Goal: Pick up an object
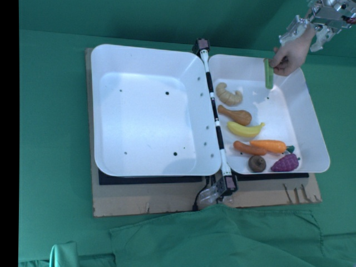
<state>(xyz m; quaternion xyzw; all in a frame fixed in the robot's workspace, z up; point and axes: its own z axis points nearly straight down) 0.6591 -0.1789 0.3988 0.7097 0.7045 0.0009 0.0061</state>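
My gripper (312, 28) hangs at the top right, above the far right corner of the right bin (311, 127). Just below it a human hand (290, 55) pinches a green bean-like stick (268, 74), held upright over the bin's far end. Several toy foods lie in the right bin: a beige peanut shape (229, 94), a brown squash (236, 115), a yellow banana (245, 129), an orange carrot (270, 146), a smaller orange piece (248, 148), a brown ball (257, 163) and purple grapes (285, 163).
The left bin (111, 65) sits beside the right one, split from it by a black-and-white bar (214, 115). Both rest on a cardboard sheet (144, 202) on green cloth. The toys crowd the right bin's left and near parts.
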